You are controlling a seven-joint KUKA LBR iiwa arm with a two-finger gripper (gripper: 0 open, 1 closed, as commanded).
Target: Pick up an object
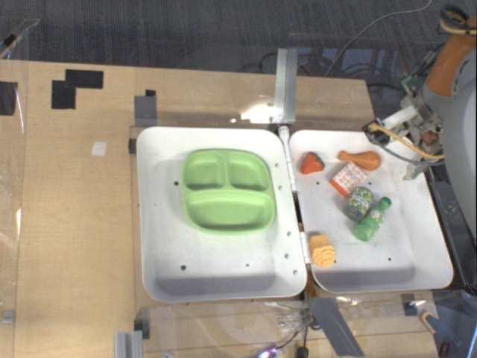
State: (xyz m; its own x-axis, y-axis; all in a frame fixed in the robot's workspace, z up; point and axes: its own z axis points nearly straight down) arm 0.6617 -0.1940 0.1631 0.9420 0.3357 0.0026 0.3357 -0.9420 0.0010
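Arm (455,66) sits at the far right of the frame, upper part, off past the right bin's (417,274) top-right corner. Wrist w/ cables and a yellow loop hangs abt level w/ the bin's upper rim. Can't make out the jaws from here, so can't tell if they're spread or pressed together. Nothing seen in them.

Right bin holds the pickables: red strawberry (312,162) upper left of that bin, tan drumstick (360,157) just right of it near the top rim, red-white box (348,178) below the drumstick, dark can (359,200) touching or nearly touching the box's lower right, green bottle (372,220) lying tilted just beside the can, orange waffle-ish piece (322,251) alone near the lower-left corner. Left bin (160,267) has a green divided plate (227,190), centre.

Step, imo: pre-grasp. Arm is off to the side, no target committed yet.

Next move needs: swing in over the right bin, pick one item, come down w/ jaws wide. Strawberry or orange piece look easiest, both stand apart from neighbours. Box/can/bottle are bunched, so a descent there risks nudging the others. Drumstick is closest to the arm but hugs the rim.
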